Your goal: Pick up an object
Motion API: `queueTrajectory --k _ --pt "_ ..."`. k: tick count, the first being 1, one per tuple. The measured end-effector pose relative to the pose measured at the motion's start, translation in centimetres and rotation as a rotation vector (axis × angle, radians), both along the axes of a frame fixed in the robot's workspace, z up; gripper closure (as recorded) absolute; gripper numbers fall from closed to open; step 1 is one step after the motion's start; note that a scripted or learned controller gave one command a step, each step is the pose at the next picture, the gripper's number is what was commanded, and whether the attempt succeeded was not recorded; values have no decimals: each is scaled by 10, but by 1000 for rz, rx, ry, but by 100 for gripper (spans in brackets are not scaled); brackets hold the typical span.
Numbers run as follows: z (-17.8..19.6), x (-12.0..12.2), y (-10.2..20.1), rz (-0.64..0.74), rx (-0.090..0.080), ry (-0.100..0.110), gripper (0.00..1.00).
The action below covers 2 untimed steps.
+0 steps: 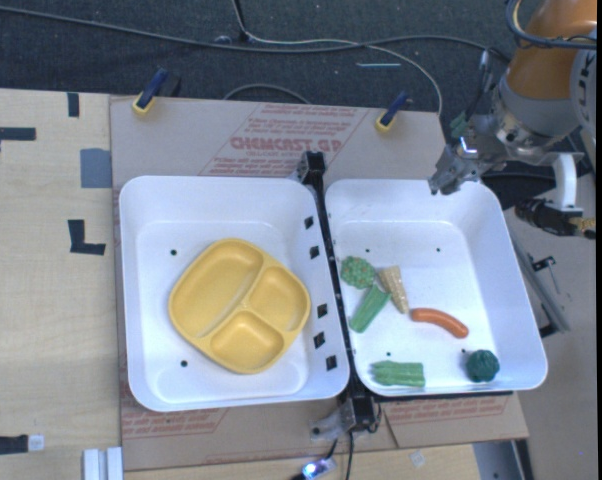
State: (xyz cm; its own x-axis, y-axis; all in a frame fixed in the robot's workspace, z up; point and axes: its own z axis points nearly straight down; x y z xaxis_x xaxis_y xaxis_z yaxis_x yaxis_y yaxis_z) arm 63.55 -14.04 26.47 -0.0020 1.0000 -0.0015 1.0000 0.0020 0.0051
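Over the far right corner of the right bin [511,230] hangs the gripper [449,176], carried in from the right by the grey arm [551,63] with its orange band. It sits above the bin's rim, apart from everything inside. From where I stand its tip is a small dark shape; I cannot tell how the jaws stand, and nothing shows between them.

All the loose pieces lie in the near half of that right bin. Near its left wall, about halfway along, a green broccoli floret [356,271] sits touching a pale corn cob [394,288], and a long green vegetable [369,309] slants down from between them toward the left wall. Just to the right of these, near the middle of the bin floor, lies an orange sausage-like piece [439,321], tilted, apart from the corn. Along the near edge rests a flat light-green piece [398,373], and in the near right corner sits a dark green round piece [482,365], well apart from the gripper.

On the floor of the left bin [146,268] lies a yellow divided plate [240,304], turned at an angle, its three compartments facing up. Both bins rest side by side on a brown cardboard sheet [281,138], which is clipped at its far edge by two clamps [149,90] with yellow and blue grips. Cables [311,40] trail across the dark floor beyond.
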Motion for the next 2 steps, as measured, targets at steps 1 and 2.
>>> queueTrajectory --k 1,2 --pt "1 -10 59 4 2 6 100" --pt "1 -20 108 3 2 7 100"
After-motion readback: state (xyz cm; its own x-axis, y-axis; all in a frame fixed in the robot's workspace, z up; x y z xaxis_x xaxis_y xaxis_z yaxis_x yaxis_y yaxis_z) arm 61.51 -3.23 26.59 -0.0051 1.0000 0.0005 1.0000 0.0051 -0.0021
